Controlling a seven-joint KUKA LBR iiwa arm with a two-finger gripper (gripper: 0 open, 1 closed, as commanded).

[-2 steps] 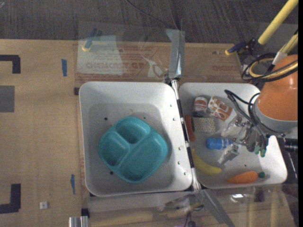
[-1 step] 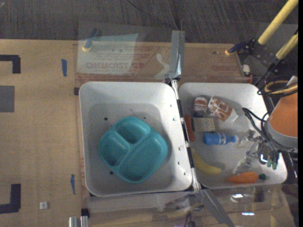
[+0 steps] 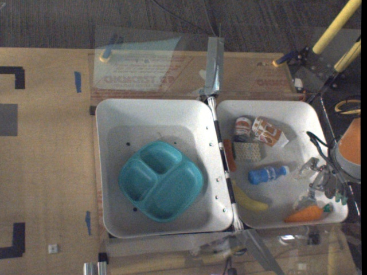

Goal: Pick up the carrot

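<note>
The carrot point(image 3: 305, 213) is orange with a green tip at its right end. It lies flat in the near right corner of the right bin point(image 3: 298, 112). My gripper point(image 3: 316, 184) reaches in over that bin's right wall and hangs just above the carrot, slightly to its right. The orange band of the arm point(image 3: 351, 148) shows at the right edge. Nothing is visibly held.
The right bin also holds a blue bottle point(image 3: 267, 174), a yellow banana point(image 3: 250, 199), a small can point(image 3: 242, 128), a red-and-white packet point(image 3: 268, 132) and a mesh item point(image 3: 248, 152). A teal divided plate point(image 3: 161, 180) lies in the left bin point(image 3: 114, 130).
</note>
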